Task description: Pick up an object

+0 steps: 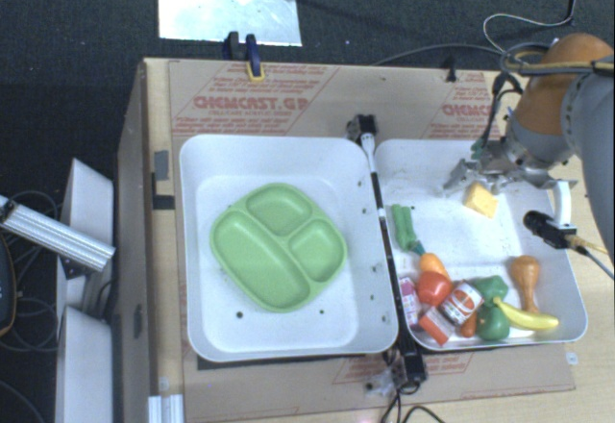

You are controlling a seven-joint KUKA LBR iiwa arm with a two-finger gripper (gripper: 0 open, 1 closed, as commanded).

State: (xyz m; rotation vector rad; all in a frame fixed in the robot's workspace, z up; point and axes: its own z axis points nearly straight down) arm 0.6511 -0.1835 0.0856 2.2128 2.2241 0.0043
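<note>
Yellow cheese wedge point(482, 201), beneath hand point(488, 175)

The grey arm point(586, 118) comes in from the right edge, its orange band point(567, 61) uppermost near the top corner and the wrist bent downward and to the left below it. The claw point(483, 173) hangs at the arm's low end, its metal fingers spread and pointing down.
</note>
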